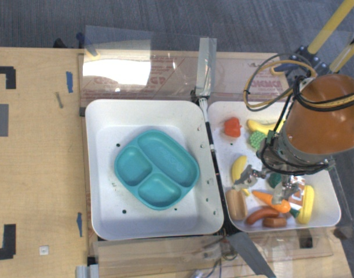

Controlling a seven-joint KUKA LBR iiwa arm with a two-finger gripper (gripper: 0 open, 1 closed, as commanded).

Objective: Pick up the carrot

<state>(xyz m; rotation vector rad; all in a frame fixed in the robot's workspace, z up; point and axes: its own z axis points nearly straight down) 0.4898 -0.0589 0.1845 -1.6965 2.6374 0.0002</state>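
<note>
pincer is hovering spread open just above the carrot lying in right bin; grasp not yet made.

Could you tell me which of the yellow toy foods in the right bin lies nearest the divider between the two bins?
The small yellow piece beside the divider, just above the hot dog bun. The banana and corn cob lie farther right.

Divided plate in left bin, carrot among toy foods (crowded) in right bin
</note>
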